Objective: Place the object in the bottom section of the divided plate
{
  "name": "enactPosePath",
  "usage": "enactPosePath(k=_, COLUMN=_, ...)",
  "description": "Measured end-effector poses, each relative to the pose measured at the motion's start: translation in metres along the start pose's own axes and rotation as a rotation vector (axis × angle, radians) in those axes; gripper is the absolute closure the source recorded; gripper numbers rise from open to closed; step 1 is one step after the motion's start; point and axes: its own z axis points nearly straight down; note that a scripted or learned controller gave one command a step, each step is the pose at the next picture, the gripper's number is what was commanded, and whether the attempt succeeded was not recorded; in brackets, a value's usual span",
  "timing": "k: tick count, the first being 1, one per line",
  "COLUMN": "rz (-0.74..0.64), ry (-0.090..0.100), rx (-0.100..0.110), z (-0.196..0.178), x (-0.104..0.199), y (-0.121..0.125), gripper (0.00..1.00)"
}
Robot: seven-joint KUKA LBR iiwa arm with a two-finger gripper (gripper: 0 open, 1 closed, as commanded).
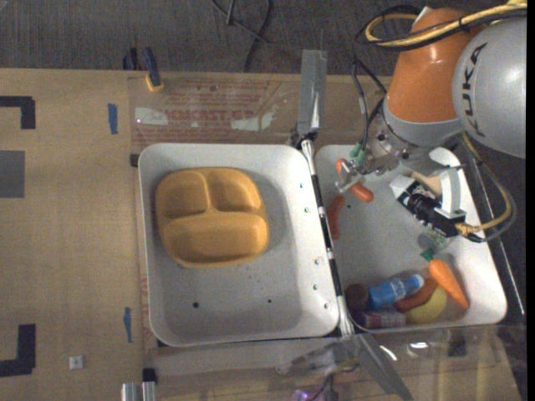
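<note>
- Left bin (167, 307): holds the orange divided plate (212, 215), lying flat, two small sections toward the top and one wide section toward the bottom; nothing visible in any section.
- Right bin (376, 249): entered from above by the grey arm (493, 73) with its orange band (426, 65).
- Gripper (355, 178): near the upper left corner of the right bin; fingers closed on a small orange-red object (361, 193), possibly a carrot, which juts out just below the tips.
- Lower corner of right bin: carrot (448, 284), blue bottle (394, 291) and yellow fruit (428, 309) clustered together, well apart from the gripper.
</note>
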Motion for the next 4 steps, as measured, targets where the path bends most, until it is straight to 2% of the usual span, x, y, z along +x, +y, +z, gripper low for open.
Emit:
enactPosePath(k=1, rz=-0.231, ry=0.002, rx=0.003, z=0.023, x=0.064, y=-0.007, gripper=1.0)
enactPosePath(k=2, rz=-0.377, ry=-0.001, rx=-0.001, z=-0.024, x=0.079, y=0.015, gripper=1.0)
enactPosePath(k=3, rz=-0.548, ry=0.001, rx=0.001, z=-0.007, x=0.083, y=0.021, gripper=1.0)
enactPosePath(k=4, rz=-0.672, ry=0.002, rx=0.001, z=0.022, x=0.1, y=0.021, gripper=1.0)
